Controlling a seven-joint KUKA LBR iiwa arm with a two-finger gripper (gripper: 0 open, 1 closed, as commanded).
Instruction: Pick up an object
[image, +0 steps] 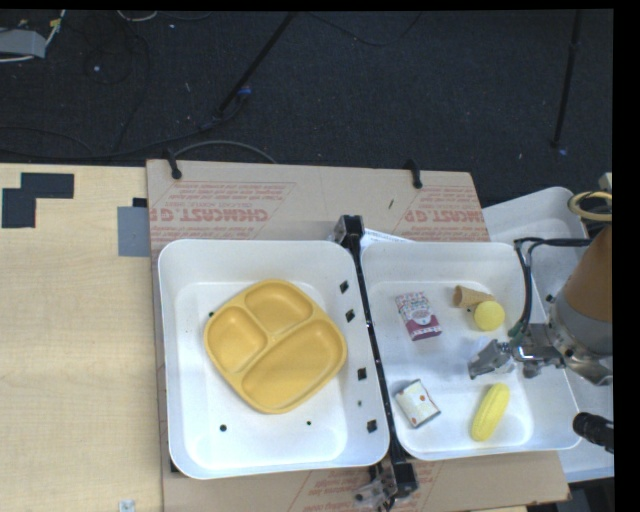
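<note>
In the right bin (440, 262) lie a pink and white small carton (417, 315), a yellow ball with a tan cone beside it (487, 315), a white box with a red patch (417, 403) and a yellow corn cob (489, 411). My gripper (490, 360) hangs low over the right side of this bin, above the corn cob and below the yellow ball. Its dark metal fingers point left, with nothing visible between them.
The left bin (190, 300) holds a yellow three-compartment plate (275, 345). A black divider (365, 350) runs between the bins. Brown cardboard (300, 205) lies beneath both. The arm's orange band (600, 275) sits at the right edge, with black cable looping above it.
</note>
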